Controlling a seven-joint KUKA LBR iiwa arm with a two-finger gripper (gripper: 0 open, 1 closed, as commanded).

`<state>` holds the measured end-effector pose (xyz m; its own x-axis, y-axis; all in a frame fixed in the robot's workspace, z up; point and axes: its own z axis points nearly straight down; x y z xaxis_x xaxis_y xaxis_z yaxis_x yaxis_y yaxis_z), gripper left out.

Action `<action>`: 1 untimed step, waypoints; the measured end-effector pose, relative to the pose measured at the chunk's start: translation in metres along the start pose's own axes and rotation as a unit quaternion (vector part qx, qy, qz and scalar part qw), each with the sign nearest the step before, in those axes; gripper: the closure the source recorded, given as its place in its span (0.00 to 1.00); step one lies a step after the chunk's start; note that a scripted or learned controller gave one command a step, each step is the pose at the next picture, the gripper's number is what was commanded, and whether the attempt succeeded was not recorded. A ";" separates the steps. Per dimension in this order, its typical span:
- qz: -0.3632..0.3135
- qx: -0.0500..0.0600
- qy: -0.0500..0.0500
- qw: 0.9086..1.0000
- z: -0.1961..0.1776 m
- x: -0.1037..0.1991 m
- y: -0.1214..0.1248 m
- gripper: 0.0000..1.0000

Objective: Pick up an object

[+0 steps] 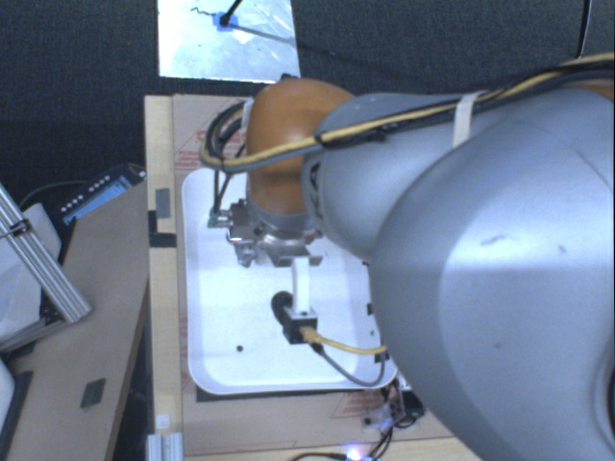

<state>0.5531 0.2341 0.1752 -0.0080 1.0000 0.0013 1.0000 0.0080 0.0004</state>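
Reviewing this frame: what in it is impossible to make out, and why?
- Camera view: whether the gripper holds anything. The orange-banded wrist directly above covers its underside.
- Camera view: the right part of the white bin and everything past it, covered by the grey arm.
- Camera view: a dark speck on the bin floor, too small to identify.

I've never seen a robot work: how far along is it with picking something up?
Done: the arm is positioned over the bin. In hand: the tool hangs low there; whether it holds anything is hidden. Left: a clear grasp and lift, by the look of it.
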 end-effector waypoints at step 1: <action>-0.001 0.000 0.000 1.000 -0.010 0.000 0.001 1.00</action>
<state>0.5538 0.2338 0.1857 -0.0108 0.9999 0.0022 0.9999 0.0108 0.0010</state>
